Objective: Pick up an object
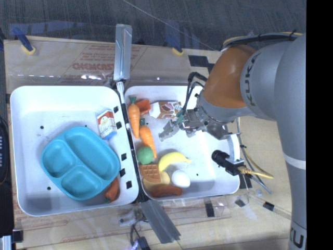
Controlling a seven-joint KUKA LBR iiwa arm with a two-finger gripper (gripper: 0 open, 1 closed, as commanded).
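**Nothing lifted yet**

Evidently no pick is made. Along the right bin's [229,187] near edge lie a sausage [165,190], egg [180,179] and banana [172,161]; farther back, the gripper [171,127] hovers mid-bin, grip state unreadable, carrots [135,117] beside the left wall.

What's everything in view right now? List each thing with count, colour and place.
bins: 2, white, side by side on the bench
divided tray: 1, blue, left bin
small carton: 1, red and white, left bin, by the divider
carrots: 2, orange, right bin, left side
green ball: 1, right bin
banana: 1, yellow, right bin
egg: 1, white, right bin, front
waffle: 1, tan, right bin, front
packet: 1, brown and white, right bin, back
arm: 1, grey with orange band
claw: 1, over the right bin
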